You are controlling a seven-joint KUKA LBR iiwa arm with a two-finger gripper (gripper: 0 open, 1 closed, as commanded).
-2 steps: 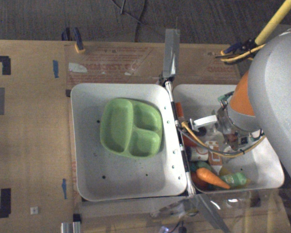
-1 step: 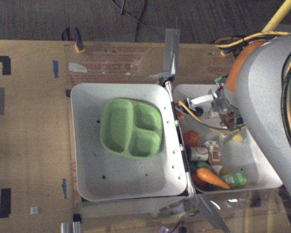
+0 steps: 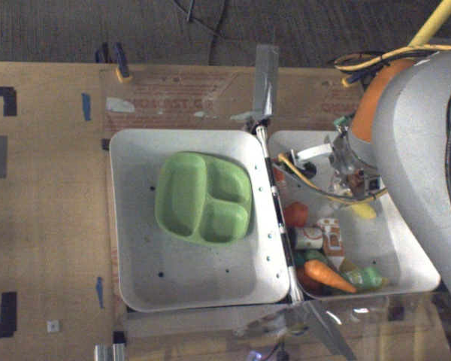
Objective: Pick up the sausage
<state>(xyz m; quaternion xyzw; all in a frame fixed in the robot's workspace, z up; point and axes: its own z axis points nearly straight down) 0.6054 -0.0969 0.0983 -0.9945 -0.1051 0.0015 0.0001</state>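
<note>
Two shallow white bins are seen side by side on a wooden surface (image 3: 45, 201). The left bin (image 3: 120, 201) holds a green divided plate (image 3: 203, 198). The right bin (image 3: 406, 254) holds a crowd of toy foods, and the grey arm (image 3: 421, 149) reaches in over it from the right.

The end effector (image 3: 353, 177) hangs over the far half of the right bin, wrapped in cables. Whether it is wide or narrow cannot be told from this angle, and nothing is seen held in it.

The sausage (image 3: 308, 279) is judged to be the dark reddish-brown shape at the near left corner of the right bin, against the dividing wall. Only a small, rounded, dull-coloured part of it is visible, so this reading is uncertain. It is partly covered by an orange carrot (image 3: 331, 276), which lies across it. A white and red carton (image 3: 321, 235) and a red tomato (image 3: 295, 214) sit just beyond it, and a green item (image 3: 366, 278) lies to the right.

Several failures are likely. The carrot could be grabbed instead, since it lies on top. The bin wall and corner could block a clean descent. A rounded, half-buried toy could also be squeezed out sideways, and the neighbours could be knocked about.
</note>
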